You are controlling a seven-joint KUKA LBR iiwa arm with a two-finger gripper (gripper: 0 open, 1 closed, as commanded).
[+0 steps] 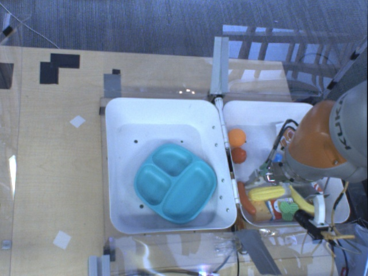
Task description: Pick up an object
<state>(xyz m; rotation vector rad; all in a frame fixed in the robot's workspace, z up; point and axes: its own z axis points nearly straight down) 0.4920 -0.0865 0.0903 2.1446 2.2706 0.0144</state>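
Toys crowd the right bin [253, 115]: an orange ball [236, 137], a red ball [238, 154] just below it, corn [265, 193] and a banana [300, 200] near the front wall. The gripper [270, 176] hangs over the corn. The left bin [123, 119] holds a blue divided plate [175, 181].

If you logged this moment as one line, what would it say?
arm: over right bin | toy food: heaped beneath | left bin: blue divided plate | pick: not confirmed
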